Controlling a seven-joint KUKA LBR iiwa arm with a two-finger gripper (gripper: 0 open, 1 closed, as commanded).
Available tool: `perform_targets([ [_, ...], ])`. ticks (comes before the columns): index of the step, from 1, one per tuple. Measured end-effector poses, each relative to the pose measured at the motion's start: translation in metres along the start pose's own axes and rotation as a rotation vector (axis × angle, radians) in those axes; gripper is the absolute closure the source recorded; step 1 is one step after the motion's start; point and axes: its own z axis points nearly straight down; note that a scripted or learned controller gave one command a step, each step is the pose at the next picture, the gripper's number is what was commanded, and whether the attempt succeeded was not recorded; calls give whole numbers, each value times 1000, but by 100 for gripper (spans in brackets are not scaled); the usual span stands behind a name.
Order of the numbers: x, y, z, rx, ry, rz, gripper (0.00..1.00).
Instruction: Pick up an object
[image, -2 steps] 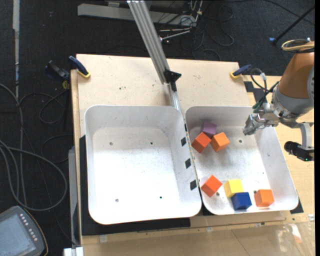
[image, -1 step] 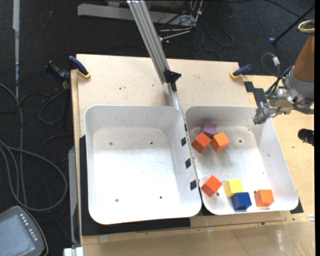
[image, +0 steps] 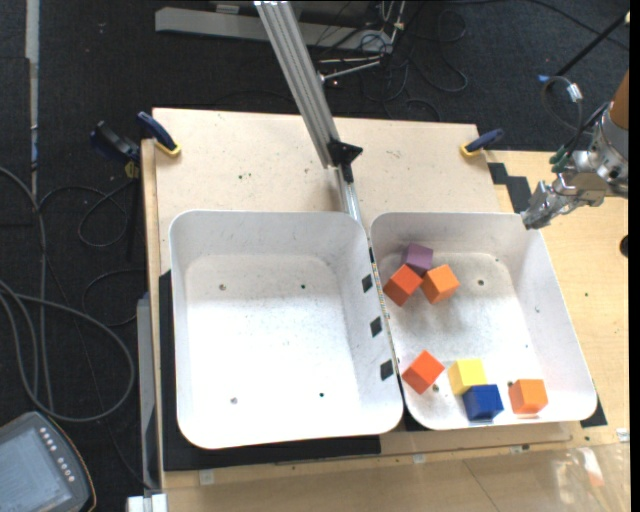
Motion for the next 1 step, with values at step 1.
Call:
perform_targets([
  [1, 49, -14, 3, 9, 4, -3, 100],
])
